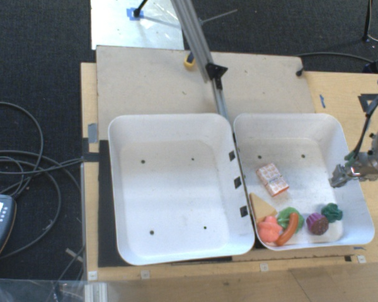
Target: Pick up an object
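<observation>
Purple toy (317, 223) | right bin (302, 131) | below-left of hand (341, 175), apart

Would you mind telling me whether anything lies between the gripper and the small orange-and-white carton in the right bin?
Nothing visible does. The gripper sits at the right bin's right rim, and bare bin floor runs from it to the carton. The other toys, including the purple piece and dark green piece, cluster along the near wall, off that line.

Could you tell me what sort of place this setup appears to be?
Probably a robotics lab bench for grasping trials: two white bins on a wooden bench, toy food in the right bin, cables across dark carpet.
</observation>
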`<state>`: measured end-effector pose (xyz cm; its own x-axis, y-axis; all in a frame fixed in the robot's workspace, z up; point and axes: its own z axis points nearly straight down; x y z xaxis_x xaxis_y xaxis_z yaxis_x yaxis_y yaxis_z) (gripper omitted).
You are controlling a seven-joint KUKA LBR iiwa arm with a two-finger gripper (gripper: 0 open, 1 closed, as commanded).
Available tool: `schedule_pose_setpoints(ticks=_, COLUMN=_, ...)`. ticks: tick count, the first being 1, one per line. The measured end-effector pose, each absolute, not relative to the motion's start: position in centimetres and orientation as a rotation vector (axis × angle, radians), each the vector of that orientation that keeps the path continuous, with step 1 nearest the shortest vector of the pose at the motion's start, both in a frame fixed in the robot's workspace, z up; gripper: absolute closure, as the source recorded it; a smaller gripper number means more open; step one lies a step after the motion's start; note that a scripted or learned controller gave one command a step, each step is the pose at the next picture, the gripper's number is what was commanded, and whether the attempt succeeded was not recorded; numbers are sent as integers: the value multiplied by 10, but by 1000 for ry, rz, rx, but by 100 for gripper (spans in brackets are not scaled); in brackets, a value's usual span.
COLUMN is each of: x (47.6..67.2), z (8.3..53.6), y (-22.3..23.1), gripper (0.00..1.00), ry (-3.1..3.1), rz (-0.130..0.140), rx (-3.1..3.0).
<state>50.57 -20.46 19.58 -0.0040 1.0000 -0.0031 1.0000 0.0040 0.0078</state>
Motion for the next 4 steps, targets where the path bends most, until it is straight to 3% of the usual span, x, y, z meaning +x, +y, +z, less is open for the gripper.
schedule_pose_setpoints(ticks=1, x=501, z=258, y=-204, gripper=100, ry=2221, rz=6, rx=2209)
schedule_pose_setpoints(ticks=2, x=502, z=291, y=-204, gripper=100, ry=2223, rz=4, rx=2211)
schedule_pose_setpoints(ticks=4, x=531, z=279, y=-98, gripper=100, ry=2235, rz=5, rx=2208)
